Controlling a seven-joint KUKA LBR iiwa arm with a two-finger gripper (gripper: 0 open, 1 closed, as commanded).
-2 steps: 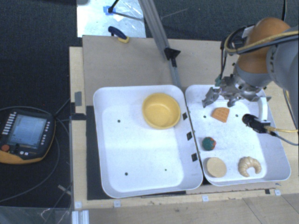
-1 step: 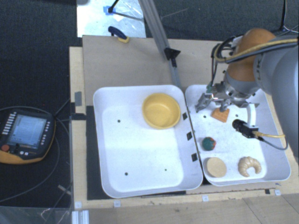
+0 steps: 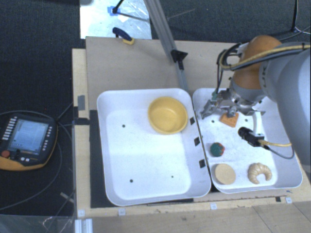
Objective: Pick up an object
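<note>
At 5 o'clock in the right bin (image 3: 291,178), nearest the camera, lie a croissant (image 3: 259,173) and, at its 9 o'clock, a round cracker (image 3: 225,174). A green-and-red ball (image 3: 217,149) sits at the cracker's 12. Farther back, the gripper (image 3: 219,108) hangs beside an orange wedge (image 3: 229,119); whether it grasps anything, I cannot tell. The left bin (image 3: 116,178) carries 1 yellow bowl (image 3: 167,114) at 1 o'clock.

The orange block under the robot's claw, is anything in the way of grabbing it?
Nothing visible is. The gripper sits right at the orange block in the right bin. The green ball, round cookie and croissant lie nearer the front of that bin, apart from the block.
</note>
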